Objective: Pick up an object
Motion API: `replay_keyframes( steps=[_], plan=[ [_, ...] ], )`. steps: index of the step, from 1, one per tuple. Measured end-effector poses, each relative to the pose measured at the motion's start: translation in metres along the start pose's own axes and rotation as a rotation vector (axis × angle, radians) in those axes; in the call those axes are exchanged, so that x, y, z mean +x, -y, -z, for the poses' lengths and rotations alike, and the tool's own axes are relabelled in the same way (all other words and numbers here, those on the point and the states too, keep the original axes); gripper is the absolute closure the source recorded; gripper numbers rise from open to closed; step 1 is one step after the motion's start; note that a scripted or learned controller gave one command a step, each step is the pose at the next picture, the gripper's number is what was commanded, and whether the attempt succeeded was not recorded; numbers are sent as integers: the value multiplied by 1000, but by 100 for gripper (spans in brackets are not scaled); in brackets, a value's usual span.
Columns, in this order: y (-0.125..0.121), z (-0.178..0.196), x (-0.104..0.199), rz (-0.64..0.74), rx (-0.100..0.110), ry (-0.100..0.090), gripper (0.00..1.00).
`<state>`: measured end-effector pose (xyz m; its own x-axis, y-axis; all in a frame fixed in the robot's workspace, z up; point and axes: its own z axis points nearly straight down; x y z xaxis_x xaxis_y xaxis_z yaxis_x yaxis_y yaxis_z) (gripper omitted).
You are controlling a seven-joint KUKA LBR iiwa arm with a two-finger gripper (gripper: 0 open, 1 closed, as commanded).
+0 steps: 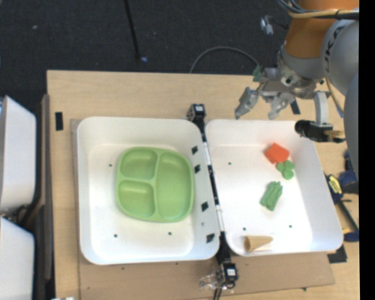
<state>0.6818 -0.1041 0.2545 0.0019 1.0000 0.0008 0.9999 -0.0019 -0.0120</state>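
Fingers (261,110) spread above right bin (312,230)

The grey arm (337,42) enters at the upper right, its orange band (312,24) sitting above the wrist. The gripper (260,107) hangs over the bench's far edge (just beyond the right bin's back rim), fingers (244,105) spread apart and pointing downward, nothing between them.

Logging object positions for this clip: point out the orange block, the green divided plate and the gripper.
orange block (276,152), camera view, top face.
green divided plate (155,184), camera view, centre ridge.
gripper (261,109), camera view, midway between fingertips.
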Motion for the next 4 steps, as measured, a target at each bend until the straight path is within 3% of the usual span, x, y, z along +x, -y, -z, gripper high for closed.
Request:
replay_keyframes(
  steps=[1,4],
  plan=[
    [-2,9,0,2,-13,2,0],
    [3,-149,-24,-3,-9,3,0]
  ],
)
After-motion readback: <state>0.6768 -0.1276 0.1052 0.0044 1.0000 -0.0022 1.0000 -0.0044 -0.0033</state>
